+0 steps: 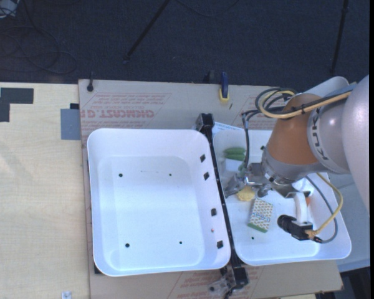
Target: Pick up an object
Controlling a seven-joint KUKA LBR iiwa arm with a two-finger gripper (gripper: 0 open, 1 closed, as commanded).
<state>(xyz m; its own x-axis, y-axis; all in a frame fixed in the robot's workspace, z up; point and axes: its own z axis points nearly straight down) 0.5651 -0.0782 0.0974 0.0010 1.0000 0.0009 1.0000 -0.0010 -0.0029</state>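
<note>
My gripper (242, 183) is low inside the right bin (336, 245), near its left wall, with the grey and orange arm above it. A yellow object (246, 195) lies right under the gripper's tip, touching or nearly touching it. A small box with a green-dotted pattern (261, 215) lies just in front of the yellow object. A green object (234, 153) rests at the bin's far left, partly behind the gripper. Nothing is visibly held.
The left bin (100, 167) sits beside the right one, and a black divider with clips (213, 179) runs between them. Cardboard (137, 111) lies under both bins. A pale bench surface (31, 198) extends to the left.
</note>
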